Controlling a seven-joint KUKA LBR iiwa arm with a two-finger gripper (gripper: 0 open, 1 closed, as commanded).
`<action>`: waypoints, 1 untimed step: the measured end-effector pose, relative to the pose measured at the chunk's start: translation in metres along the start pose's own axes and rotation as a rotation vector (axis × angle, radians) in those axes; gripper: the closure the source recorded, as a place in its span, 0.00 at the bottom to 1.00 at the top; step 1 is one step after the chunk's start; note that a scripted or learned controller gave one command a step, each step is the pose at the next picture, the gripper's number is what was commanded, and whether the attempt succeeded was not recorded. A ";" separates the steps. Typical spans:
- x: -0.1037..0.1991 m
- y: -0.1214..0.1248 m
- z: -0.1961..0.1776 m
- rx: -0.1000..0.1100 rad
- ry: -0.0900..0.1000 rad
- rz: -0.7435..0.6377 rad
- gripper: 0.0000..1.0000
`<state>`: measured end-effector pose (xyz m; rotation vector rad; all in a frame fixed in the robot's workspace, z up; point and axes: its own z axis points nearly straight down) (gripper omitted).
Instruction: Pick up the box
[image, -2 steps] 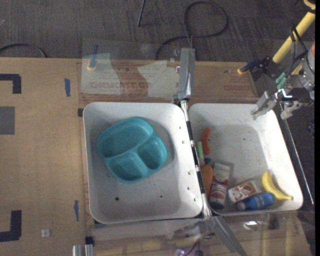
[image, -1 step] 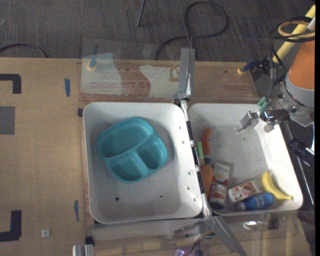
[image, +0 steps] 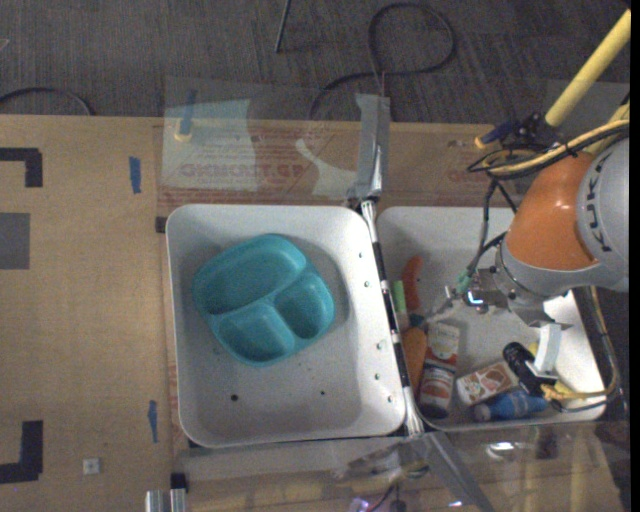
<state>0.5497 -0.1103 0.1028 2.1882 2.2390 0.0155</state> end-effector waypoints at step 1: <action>0.009 -0.027 0.004 -0.025 -0.006 -0.010 0.00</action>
